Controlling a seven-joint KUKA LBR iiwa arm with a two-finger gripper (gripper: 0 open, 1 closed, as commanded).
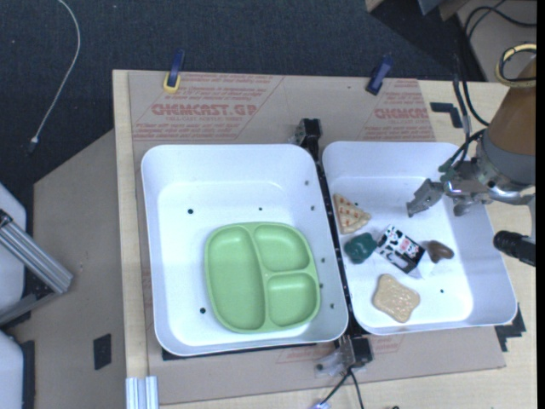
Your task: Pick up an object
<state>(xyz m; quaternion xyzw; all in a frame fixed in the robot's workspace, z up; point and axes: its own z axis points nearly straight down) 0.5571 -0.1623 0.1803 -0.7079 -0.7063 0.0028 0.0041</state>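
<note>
Hovering open and empty at right of frame over the right bin (477, 309): gripper (443, 197). Lying below-left of it: cracker (348, 214), teal piece (360, 247), black-and-white toy (400, 249), brown piece (439, 249), toast (396, 298). Resting in the left bin (170, 186): green divided plate (260, 276).

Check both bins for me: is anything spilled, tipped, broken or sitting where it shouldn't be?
Nothing stands out. The green divided plate lies flat in the left bin. The pizza slice, teal piece, black-and-white toy, brown piece and toast lie loose inside the right bin. The gripper hovers above them.
</note>
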